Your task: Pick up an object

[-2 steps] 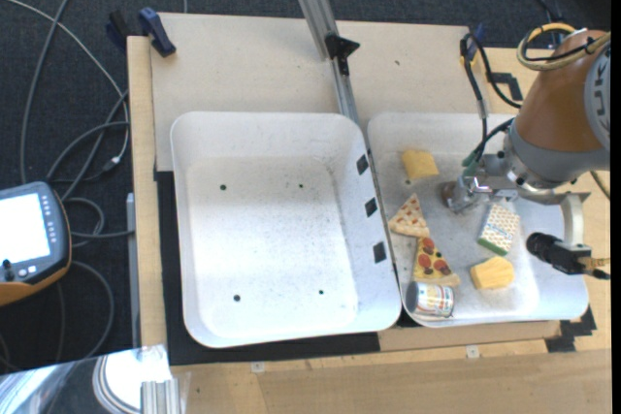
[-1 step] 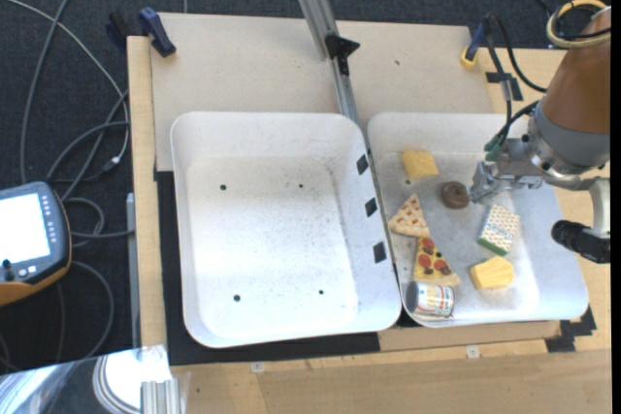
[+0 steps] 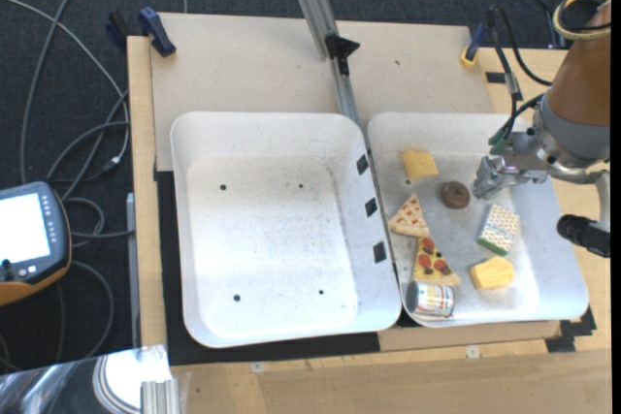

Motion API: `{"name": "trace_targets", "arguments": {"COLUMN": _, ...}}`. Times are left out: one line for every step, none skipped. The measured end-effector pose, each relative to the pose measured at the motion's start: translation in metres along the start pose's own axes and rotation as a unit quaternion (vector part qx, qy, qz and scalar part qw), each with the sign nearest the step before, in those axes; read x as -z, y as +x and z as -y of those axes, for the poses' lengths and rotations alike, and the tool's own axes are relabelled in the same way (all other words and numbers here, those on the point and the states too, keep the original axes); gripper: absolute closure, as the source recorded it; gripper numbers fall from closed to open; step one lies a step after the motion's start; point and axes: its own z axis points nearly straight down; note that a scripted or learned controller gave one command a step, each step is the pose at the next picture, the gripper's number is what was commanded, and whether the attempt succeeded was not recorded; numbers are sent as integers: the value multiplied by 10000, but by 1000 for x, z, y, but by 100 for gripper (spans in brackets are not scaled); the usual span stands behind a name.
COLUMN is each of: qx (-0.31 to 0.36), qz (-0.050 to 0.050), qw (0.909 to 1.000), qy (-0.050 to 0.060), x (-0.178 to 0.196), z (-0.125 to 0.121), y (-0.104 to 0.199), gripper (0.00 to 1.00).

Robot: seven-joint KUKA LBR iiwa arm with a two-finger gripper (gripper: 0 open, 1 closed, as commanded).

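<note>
The gripper hovers at three o'clock in the right bin; whether it is apart or together I cannot tell; the brown round piece lies just at its nine o'clock; the patterned block sits at its six o'clock.

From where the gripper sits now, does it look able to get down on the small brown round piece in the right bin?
Probably yes. The gripper hangs just right of the brown round piece, which lies apart from the yellow block and the pizza slice, with bare bin floor around it.
</note>
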Motion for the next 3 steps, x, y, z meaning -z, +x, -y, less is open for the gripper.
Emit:
{"name": "trace_targets", "arguments": {"qx": 31, "qz": -16, "qw": 10000, "qy": 6, "x": 4, "z": -20, "y": 62, "gripper": 100}}
{"name": "trace_targets", "arguments": {"qx": 25, "qz": -15, "qw": 10000, "qy": 13, "x": -4, "z": -35, "y": 116, "gripper": 100}}
{"name": "trace_targets", "arguments": {"qx": 26, "qz": -18, "qw": 10000, "qy": 6, "x": 10, "z": -56, "y": 166, "gripper": 100}}
